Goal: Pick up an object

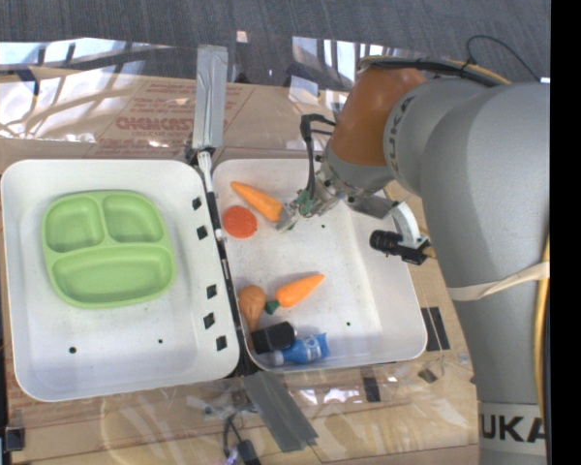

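In the right bin (387,308) lie an orange carrot (256,201) near the far left, a red-orange round slice (239,222) just below it, a second carrot (298,290) in the middle, a brown-orange rounded piece (251,303) at the left wall, and a blue bottle with a black cap (292,343) at the near edge. My gripper (296,210) hangs low over the bin, just right of the upper carrot's tip, with nothing seen between its fingers.
The left bin (39,347) holds a green divided plate (107,248). A row of black clips runs down the wall between the bins (213,260). The grey arm with its orange band (373,114) fills the right side above the bin.
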Controlling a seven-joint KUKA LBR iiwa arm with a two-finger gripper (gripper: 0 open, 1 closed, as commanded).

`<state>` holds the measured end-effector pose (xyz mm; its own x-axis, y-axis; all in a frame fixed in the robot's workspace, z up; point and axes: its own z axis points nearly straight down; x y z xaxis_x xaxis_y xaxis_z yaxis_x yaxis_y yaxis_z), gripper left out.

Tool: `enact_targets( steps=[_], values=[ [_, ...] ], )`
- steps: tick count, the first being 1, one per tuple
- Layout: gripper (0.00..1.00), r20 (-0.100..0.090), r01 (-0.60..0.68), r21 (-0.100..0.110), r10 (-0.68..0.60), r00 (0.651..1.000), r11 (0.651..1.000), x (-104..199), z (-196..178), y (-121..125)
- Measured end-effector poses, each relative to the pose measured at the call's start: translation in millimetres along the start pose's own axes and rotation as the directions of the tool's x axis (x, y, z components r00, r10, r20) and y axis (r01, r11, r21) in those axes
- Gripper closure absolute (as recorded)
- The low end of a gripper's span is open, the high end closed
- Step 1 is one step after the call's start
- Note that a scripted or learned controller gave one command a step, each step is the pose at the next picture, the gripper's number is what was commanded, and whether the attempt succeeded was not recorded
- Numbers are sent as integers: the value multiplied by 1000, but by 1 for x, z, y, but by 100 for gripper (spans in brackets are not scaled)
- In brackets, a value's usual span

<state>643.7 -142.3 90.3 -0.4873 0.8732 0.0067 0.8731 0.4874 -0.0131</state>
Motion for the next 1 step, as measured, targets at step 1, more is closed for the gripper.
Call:
enact_targets(
  steps=[1],
  values=[
    [0, 2, -18, 26, 18, 1000, 1000, 16, 3, 12]
  ],
)
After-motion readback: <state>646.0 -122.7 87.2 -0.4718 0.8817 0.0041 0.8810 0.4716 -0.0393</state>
